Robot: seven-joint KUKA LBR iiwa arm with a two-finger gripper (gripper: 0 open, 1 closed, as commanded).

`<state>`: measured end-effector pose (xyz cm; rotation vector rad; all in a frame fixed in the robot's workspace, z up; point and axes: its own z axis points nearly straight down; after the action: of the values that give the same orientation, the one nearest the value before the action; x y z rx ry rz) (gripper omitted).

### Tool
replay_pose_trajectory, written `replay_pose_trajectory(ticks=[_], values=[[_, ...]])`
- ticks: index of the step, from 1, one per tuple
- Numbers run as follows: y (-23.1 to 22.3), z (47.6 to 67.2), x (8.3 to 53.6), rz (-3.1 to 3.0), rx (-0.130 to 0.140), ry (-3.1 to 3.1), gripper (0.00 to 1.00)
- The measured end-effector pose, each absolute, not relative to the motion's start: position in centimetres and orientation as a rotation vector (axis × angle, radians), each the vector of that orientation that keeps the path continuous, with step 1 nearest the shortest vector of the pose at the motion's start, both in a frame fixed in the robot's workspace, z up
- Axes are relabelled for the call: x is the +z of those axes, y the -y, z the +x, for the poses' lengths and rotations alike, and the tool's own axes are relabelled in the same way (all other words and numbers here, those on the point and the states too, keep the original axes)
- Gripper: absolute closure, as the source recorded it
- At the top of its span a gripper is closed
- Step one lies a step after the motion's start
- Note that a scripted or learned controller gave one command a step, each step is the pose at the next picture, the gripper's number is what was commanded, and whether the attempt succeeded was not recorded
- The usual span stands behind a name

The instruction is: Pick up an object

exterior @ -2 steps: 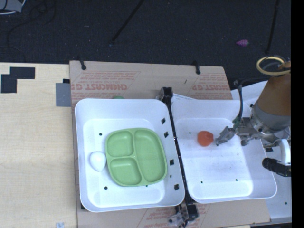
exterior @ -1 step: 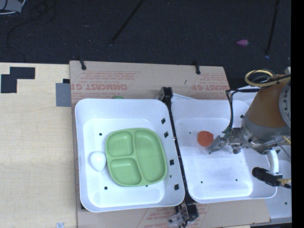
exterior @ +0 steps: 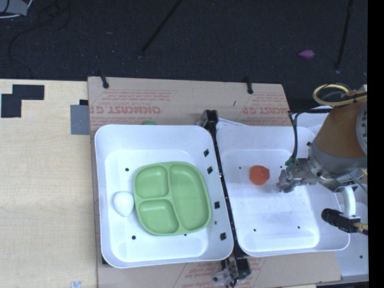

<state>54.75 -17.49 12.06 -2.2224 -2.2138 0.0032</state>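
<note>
Two white bins sit side by side on a cardboard sheet [exterior: 180, 101] over the pale bench. Left bin [exterior: 111, 143] holds a green divided plate [exterior: 171, 198] with a white egg [exterior: 123, 203] touching it at 9 o'clock. Right bin [exterior: 300, 236] holds an orange ball [exterior: 259, 174]; at its 3 o'clock, close by, the gripper [exterior: 289, 181] hangs low, holding nothing visible; how far open, I cannot tell.

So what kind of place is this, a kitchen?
More likely a robot lab: a grey arm's gripper reaches into shallow white bins holding a green divided plastic plate and a small orange-red ball, with black cables behind.
</note>
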Motion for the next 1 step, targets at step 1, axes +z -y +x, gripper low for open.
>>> replay_pose_trajectory(ticks=[1], values=[[18.34, 55.39, 16.94, -2.225, -0.001, 2.221, 1.0]])
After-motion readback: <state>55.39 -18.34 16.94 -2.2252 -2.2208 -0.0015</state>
